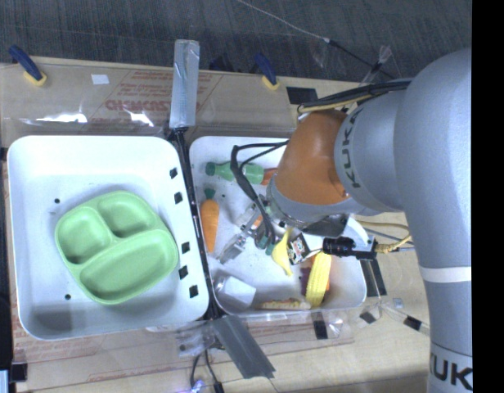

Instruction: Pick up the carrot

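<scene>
Grey arm [424,137] over right bin [350,297]; tool [248,234] state unclear, beside orange, tapered carrot [209,223].

Left bin [23,219]: white, shallow, holds a green divided plate [117,246] with three compartments.
Right bin [236,300]: white, just beside the left one.
Corn cob [318,277]: yellow, near the right bin's front wall.
Banana [281,254]: yellow, just left of the corn.
Green bottle [232,171]: lying at the bin's back.
Blue clamps [28,64]: on the bench's back edge.
</scene>
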{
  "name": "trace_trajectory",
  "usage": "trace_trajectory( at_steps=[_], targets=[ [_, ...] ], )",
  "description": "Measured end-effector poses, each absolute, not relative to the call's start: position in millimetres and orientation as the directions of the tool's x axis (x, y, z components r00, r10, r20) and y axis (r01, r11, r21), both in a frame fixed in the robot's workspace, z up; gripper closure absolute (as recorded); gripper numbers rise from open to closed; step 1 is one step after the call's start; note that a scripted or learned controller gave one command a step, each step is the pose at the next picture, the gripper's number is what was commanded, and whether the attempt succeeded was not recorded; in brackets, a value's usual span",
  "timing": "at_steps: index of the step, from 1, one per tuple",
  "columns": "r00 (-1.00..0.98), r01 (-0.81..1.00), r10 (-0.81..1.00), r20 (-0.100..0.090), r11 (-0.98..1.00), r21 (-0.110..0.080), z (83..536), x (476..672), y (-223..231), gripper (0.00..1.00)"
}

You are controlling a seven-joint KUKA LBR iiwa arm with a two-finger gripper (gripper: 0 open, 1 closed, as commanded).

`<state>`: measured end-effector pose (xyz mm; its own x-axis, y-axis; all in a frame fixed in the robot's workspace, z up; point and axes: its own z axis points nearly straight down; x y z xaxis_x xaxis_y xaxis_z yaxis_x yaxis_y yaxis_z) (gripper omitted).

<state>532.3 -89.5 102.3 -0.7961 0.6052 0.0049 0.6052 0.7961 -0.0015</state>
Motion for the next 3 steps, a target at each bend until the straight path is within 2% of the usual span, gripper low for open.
trace_trajectory(
  at_steps=[1, 2, 3],
  targets=[
    [-0.8, 0.599, 0.599, 0.004, 0.8, -0.001, 112.4, 533.4, -89.1, 1.0],
    [-0.805, 0.593, 0.593, 0.003, 0.805, -0.001, 122.4, 534.4, -88.6, 1.0],
    [-0.806, 0.593, 0.593, 0.003, 0.806, -0.001, 122.2, 534.3, -88.3, 0.0]
  ],
)
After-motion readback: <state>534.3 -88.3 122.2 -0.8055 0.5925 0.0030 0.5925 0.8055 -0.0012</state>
